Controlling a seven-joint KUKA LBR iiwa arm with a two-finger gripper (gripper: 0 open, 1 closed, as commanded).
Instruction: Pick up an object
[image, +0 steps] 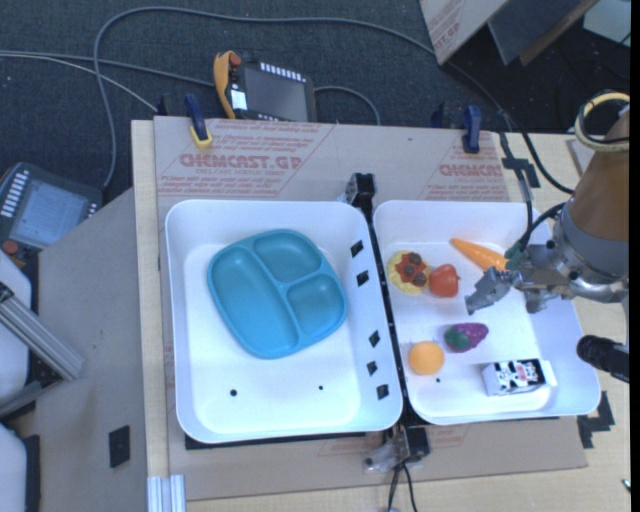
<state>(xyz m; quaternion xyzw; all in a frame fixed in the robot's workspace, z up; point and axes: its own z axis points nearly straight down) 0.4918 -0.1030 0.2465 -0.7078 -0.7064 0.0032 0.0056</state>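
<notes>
Pincer: gripper (487, 293) hanging in the right half of the frame over the right bin (560, 400), reaching in from the right edge; fingers a dark grey cluster, spread or closed impossible to tell; nothing visibly held between them.

Arm: grey body with orange band at the far right of the frame, slanting down and leftward toward the bin's centre.

Nearest candidates: purple-and-green toy (466, 336) just below the gripper tip; red toy (443, 281) just to its left; orange carrot (479, 253) just above it.

Carrot axis: long, running from upper left to lower right, its right end close to the wrist hardware.

Other items in right bin: yellow-and-red piece (409, 270) left of the red toy; orange ball (426, 357) lower left; black-and-white carton (518, 376) lower right, lying flat, long side roughly horizontal.

Left bin: left bin (200, 400) in the centre-left of the frame, holding a blue divided plate (277, 291); well apart from the gripper.

Key relation: purple-and-green toy lying directly down-frame of the tip, slightly left; probably the shortest reach, a small drop and a slight shift toward the bottom of the frame.

Progress: no object lifted yet, judging by everything resting on the bin floor.

Risk: red toy and carrot crowded near the tip; likely to be nudged on descent.
</notes>
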